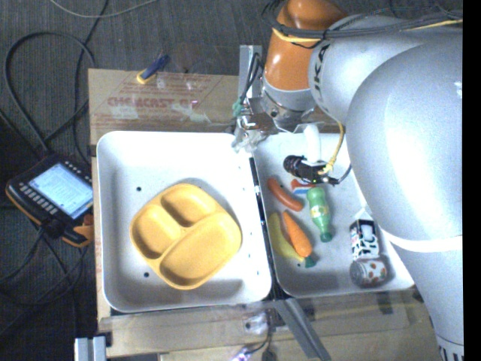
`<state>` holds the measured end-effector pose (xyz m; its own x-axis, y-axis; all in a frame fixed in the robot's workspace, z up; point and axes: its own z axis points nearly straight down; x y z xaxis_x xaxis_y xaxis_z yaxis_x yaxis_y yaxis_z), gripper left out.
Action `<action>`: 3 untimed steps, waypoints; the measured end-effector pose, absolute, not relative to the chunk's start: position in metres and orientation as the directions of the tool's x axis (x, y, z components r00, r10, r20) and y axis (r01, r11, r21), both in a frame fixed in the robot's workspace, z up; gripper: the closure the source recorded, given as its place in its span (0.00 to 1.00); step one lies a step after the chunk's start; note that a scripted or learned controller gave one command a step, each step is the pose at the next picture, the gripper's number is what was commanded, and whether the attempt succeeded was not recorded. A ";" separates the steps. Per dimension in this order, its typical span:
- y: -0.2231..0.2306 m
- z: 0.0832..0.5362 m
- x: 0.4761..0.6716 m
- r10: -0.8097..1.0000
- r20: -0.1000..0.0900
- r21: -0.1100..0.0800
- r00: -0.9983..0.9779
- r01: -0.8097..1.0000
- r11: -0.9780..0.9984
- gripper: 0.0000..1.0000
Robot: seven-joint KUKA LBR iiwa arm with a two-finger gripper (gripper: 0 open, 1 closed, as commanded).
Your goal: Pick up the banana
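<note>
I cannot tell how the gripper (246, 130) is set; it is hanging over the far rim where the two bins meet, and nothing is showing in its grasp. Above it the wrist is rising into the orange band (301, 32), and the grey arm (398, 126) is sweeping in over the right bin's (340, 280) right side, covering part of that bin.

The banana (280, 237) is lying in the right bin, close against its left wall and toward the near edge, well apart from the gripper. A carrot (297, 237) is resting just beside it on the right, seemingly touching it along much of its length, so only the banana's left flank and far end are looking free. A sausage (285, 195) is sitting just beyond its far end, a green bottle (320, 213) is lying to the right of the carrot, and a can (366, 254) is lying near the near right corner.

The banana is looking like a toy: probably light, stiff and smooth-skinned, so likely to slip rather than bruise. I am judging the best hold to be across its narrow width at mid-length, though the wall and carrot are leaving little room there.

In the left bin (120, 171) a yellow divided plate (186, 235) is sitting near the middle.
</note>
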<state>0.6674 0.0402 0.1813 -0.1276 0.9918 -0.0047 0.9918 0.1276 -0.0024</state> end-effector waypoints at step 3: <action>0.057 0.136 0.669 0.986 -0.028 -0.005 -0.161 0.987 0.161 0.00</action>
<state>0.6695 0.0573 0.1362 -0.1614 0.9865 -0.0281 0.9869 0.1613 -0.0049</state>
